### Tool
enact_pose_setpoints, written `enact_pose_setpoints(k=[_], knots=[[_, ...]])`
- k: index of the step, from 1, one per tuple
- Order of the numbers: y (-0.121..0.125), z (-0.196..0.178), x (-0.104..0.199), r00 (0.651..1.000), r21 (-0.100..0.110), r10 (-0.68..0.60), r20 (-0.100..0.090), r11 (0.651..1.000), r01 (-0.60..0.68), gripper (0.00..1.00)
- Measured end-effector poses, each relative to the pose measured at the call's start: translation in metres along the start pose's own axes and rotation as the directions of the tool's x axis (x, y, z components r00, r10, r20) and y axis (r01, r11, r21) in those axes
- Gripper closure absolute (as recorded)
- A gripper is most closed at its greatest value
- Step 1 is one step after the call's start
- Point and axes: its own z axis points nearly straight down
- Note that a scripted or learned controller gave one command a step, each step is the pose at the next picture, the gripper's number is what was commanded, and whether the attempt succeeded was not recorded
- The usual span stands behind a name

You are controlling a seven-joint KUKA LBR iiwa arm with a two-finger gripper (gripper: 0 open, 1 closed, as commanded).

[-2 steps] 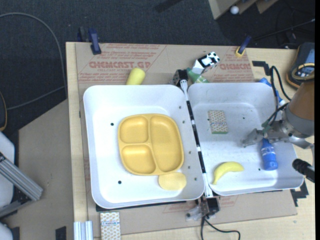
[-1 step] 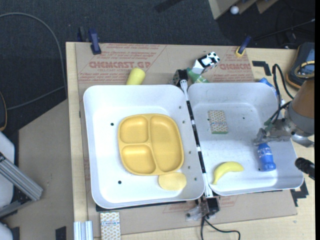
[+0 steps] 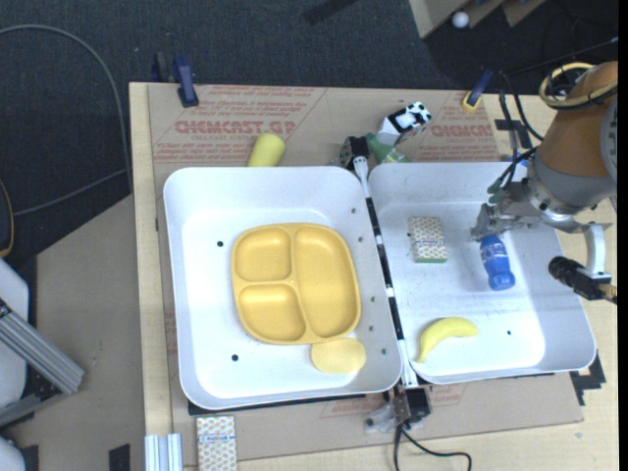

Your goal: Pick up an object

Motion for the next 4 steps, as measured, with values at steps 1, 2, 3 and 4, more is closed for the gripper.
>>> enact_pose_setpoints(k=[1, 2, 3, 4], knots=[[-0.024, -0.072, -0.011, 1.0, 0.0, 0.002, 0.002, 1.0, -0.002, 1.0], [0.01, -0.066, 0.061, 1.0, -0.001, 0.0, 0.001, 1.0, 0.0, 1.0], [0.034, -0.053, 0.069, 1.0, -0.001, 0.001, 0.001, 1.0, -0.001, 1.0], [-0.009, -0.063, 0.131, 1.0, 0.004, 0.001, -0.001, 1.0, -0.001, 1.0]])
